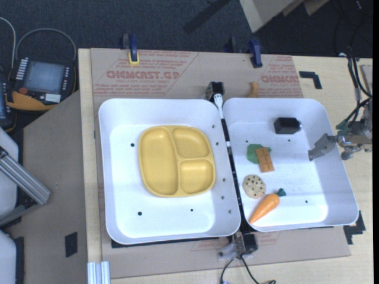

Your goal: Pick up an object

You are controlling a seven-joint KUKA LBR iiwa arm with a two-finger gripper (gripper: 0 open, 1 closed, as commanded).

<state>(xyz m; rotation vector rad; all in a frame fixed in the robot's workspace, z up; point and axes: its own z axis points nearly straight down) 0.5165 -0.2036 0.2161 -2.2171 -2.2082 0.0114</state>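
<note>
Two shallow white bins are seen side by side on a brown bench (177, 70) printed with red lettering. The left bin (118, 206) is occupied near its centre by a yellow divided plate (176, 160) with three compartments, all bare. In the right bin (308, 212) the small things are gathered. A toy carrot (265, 206), orange with a green top, is laid at about 7 o'clock in that bin, its tip pointed toward the lower left. A black block (286, 125) is found at about 12 o'clock, well apart from the rest. Near the bin's left-centre, at about 9 o'clock, a green piece (256, 153) is seen with a brown wafer-like bar (265, 159) touching or overlapping it (which lies on top cannot be told). A round speckled cookie (254, 186) is placed just below them, near the carrot's top. The gripper (324, 147) is seen at 3 o'clock, over the right rim of the right bin, apart from every object; nothing is seen between its fingers, and whether they are spread or closed cannot be told
</note>
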